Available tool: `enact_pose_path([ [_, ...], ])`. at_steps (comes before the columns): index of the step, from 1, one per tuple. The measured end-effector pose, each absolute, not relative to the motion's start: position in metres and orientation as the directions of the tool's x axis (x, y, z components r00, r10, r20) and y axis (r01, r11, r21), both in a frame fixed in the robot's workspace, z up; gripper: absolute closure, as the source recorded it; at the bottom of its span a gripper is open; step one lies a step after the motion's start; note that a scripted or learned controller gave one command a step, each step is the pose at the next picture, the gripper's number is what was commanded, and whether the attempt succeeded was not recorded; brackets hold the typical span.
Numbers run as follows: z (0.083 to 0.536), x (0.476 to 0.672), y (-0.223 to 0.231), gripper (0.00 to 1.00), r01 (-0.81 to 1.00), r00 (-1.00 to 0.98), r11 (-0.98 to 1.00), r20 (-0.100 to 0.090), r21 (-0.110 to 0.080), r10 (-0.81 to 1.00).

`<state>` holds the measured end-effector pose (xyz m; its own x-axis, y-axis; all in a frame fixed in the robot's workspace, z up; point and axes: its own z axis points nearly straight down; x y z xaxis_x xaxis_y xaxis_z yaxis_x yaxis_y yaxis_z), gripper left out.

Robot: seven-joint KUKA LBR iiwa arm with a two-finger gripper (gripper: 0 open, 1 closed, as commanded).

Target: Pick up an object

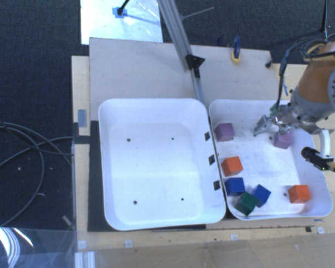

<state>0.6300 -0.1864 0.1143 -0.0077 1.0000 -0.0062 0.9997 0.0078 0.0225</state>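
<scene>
The pincer [269,125] is seen low over the right bin [324,208], near its far wall, reached in from the right side on the grey arm with the orange band [318,74]. Its metal fingers [262,126] point toward the middle of the bin and appear spread apart, with nothing seen between them. Just beside the pincer, on the arm's side and slightly nearer the camera, a purple block [283,139] lies on the bin floor; whether it is touched cannot be told. It is judged the likeliest target, since it lies closest to the fingers.

A second purple block [225,131] lies well apart from the pincer, toward the left bin [109,110]. Nearer the camera an orange block [231,165], a blue block [234,185], a green block [246,203] and another blue block [261,195] are clustered, some touching, which would leave little room for the fingers. A further orange block [298,194] sits alone toward the front corner. Both bins are carried side by side on the bench [145,66].
</scene>
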Motion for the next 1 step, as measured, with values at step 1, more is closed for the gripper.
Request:
enact_pose_path([
  [1, 0.1248, 0.6311, -0.1875, 1.0, 1.0, -0.009, 0.009, -0.008, 0.028, 1.0],
])
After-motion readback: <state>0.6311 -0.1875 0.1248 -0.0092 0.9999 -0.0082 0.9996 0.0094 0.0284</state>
